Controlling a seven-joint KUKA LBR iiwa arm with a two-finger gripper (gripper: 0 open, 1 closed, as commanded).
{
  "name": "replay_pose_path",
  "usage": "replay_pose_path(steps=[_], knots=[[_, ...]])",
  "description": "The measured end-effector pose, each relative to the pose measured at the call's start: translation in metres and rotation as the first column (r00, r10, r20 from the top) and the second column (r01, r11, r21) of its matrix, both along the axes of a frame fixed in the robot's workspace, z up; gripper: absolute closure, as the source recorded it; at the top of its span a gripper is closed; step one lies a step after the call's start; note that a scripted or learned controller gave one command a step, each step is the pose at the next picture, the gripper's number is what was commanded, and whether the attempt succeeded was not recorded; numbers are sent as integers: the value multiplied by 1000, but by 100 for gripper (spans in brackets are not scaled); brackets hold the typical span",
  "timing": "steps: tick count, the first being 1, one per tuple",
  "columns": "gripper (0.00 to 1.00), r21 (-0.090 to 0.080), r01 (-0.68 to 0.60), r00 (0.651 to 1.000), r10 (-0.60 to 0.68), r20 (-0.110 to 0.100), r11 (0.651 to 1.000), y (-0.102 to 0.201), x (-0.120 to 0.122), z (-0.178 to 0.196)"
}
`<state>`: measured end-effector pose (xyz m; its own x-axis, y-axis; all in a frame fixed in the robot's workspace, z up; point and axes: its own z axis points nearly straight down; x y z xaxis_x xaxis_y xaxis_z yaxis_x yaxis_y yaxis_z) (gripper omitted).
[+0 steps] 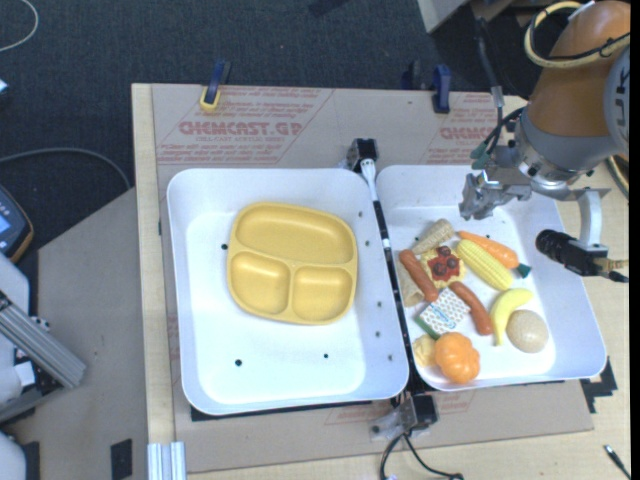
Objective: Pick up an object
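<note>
Nearest the viewer, the bench board [300, 438] of pale cardboard fills the lower edge and bears two shallow white bins side by side. Left bin [200, 298]: holds a yellow divided plate [293, 263] with three compartments, lying flat near the bin's centre. Right bin [570, 353]: holds a cluster of toy foods, packed close together in its middle and lower half. Arm [575, 78]: grey with an orange band, reaching in from the right and ending above the upper part of the right bin. Gripper [478, 203]: hangs over bare bin floor just above the food cluster, apart from every item; whether it is open or closed cannot be told, and nothing is seen in its hold. Corn cob [484, 263]: yellow, lying slantwise beside an orange carrot [490, 248]. Banana [510, 308]: touching a pale round potato-like piece [528, 330]. Orange fruit [457, 356]: at the bin's near rim. Two red sausages [416, 274]: one along the left of the cluster, one near its centre. Checked green-and-white block [443, 315]: between the sausages. Blue clamps [440, 86]: on the board's far edge.
</note>
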<state>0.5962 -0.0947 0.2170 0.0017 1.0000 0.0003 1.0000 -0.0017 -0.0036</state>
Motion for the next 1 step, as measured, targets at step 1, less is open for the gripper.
replay_pose_path(steps=[1], knots=[[100,-1,-3,1000,3,7,1000,4,4,17]])
